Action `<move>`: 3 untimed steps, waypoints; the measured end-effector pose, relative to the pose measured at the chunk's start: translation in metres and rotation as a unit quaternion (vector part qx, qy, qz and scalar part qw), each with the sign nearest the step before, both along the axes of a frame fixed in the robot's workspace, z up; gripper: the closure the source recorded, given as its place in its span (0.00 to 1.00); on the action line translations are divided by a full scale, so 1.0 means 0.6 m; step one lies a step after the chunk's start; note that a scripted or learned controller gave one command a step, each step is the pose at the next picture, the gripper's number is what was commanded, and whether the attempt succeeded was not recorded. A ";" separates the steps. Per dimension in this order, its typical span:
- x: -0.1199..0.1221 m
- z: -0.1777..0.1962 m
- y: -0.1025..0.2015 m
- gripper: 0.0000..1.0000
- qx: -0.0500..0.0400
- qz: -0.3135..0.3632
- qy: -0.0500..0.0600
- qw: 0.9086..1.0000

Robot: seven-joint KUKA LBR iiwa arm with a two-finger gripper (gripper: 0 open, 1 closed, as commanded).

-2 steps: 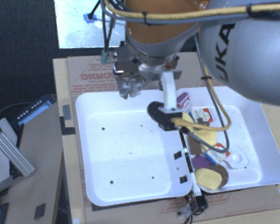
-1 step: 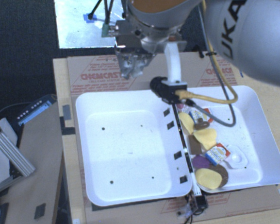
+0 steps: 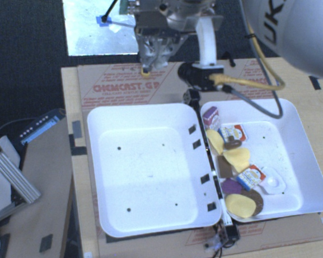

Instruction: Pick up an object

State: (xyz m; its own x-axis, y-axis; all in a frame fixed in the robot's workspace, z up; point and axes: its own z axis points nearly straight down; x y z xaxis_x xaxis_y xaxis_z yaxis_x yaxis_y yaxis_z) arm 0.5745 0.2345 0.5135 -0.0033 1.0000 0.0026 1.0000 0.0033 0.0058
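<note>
While the gripper point(image 3: 153, 52) hangs above the far edge of the table point(image 3: 80, 161), beyond the back rim of the left bin point(image 3: 148, 171), whether it is open or closed cannot be told from this slanted view, and nothing shows between its tips. The grey arm point(image 3: 287, 19) crosses the top right corner, with a yellow cable point(image 3: 247, 84) trailing from it over the back rim of the right bin point(image 3: 299, 158).

The left bin offers a wide bare white floor, bounded by its raised rim on all sides. The two bins touch along a central seam held by four small dark clips point(image 3: 201, 161). In the right bin the objects crowd against the left wall, next to that seam, leaving the floor toward the right wall open.

Counted from back to front: one small purple-and-white carton point(image 3: 210, 116) near the back corner; two red-and-white packets point(image 3: 233, 132), one behind and one lower down toward the middle; three pale yellow rounded pieces point(image 3: 237, 158), the nearest lying at the front rim on top of a brown disc point(image 3: 256, 201); one purple piece point(image 3: 231, 186) between them; one clear round lid point(image 3: 274, 183) just right of the lower packet. Several of these touch or overlap, so their edges are partly hidden
</note>
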 end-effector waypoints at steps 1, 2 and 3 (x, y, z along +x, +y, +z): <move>-0.043 0.039 0.000 1.00 0.000 0.001 0.001 1.000; -0.089 -0.253 -0.001 1.00 -0.004 -0.001 0.011 1.000; -0.096 -0.109 0.000 1.00 0.001 0.001 -0.001 1.000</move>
